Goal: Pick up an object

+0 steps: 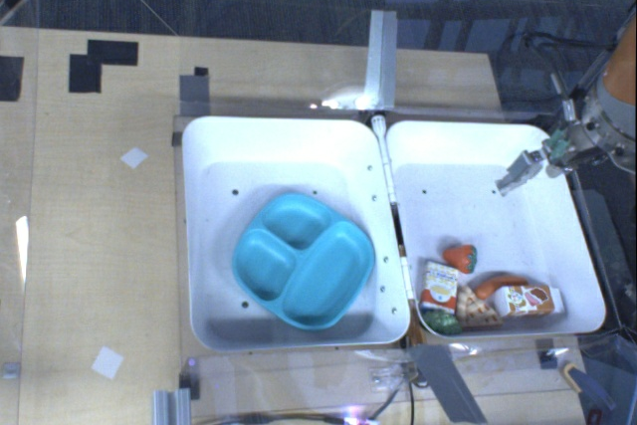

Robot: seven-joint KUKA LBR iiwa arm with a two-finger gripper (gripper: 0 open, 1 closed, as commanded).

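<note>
My gripper [520,174] hangs over the upper right part of the right bin [468,164], with nothing seen in it. It sits well above and to the right of the small items piled at that bin's front: a red-orange toy fruit [460,257], a small printed carton [441,286], an orange carrot-like piece [491,285], an orange juice box [525,300] lying flat, and a green piece [445,320]. A blue divided plate [304,260] lies in the left bin [214,174].
A metal post [382,55] stands behind the seam between the bins. The low divider rims [388,204] run between them. The arm's orange band [622,75] shows at the right edge. The wooden bench [90,214] stretches left of the bins.
</note>
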